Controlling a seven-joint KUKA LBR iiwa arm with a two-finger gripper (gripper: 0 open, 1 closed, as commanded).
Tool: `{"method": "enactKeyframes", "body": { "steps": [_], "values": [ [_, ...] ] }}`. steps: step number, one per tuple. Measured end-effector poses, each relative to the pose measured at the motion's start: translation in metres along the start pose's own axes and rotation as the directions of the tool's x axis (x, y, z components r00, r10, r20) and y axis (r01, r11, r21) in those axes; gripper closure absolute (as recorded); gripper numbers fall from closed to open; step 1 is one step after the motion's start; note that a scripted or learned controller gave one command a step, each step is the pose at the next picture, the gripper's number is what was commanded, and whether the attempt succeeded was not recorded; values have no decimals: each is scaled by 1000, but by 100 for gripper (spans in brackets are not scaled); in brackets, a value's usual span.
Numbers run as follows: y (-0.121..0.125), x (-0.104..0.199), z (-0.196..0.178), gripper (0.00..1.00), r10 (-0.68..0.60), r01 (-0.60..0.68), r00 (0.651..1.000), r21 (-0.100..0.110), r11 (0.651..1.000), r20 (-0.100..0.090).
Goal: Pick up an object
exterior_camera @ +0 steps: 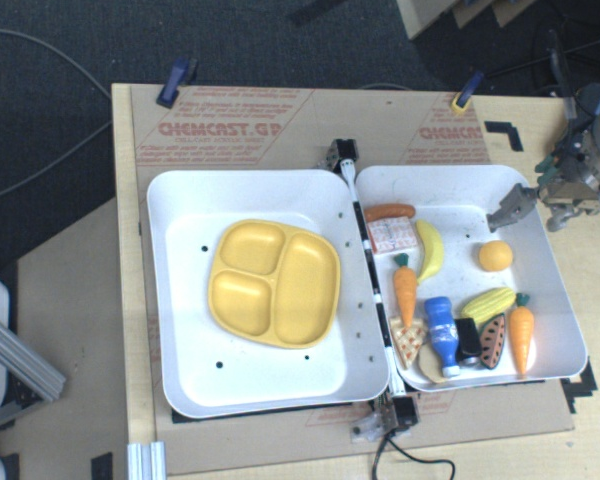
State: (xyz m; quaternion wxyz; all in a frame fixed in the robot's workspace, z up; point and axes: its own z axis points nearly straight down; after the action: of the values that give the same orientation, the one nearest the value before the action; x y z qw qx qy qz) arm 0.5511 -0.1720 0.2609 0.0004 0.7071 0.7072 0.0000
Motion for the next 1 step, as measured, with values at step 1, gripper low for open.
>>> {"method": "enactKeyframes", "body": {
  "steps": [1],
  "values": [
    [5, 56, 106, 0, -1, 1, 1000, 4, 1000, -2]
  ]
}}
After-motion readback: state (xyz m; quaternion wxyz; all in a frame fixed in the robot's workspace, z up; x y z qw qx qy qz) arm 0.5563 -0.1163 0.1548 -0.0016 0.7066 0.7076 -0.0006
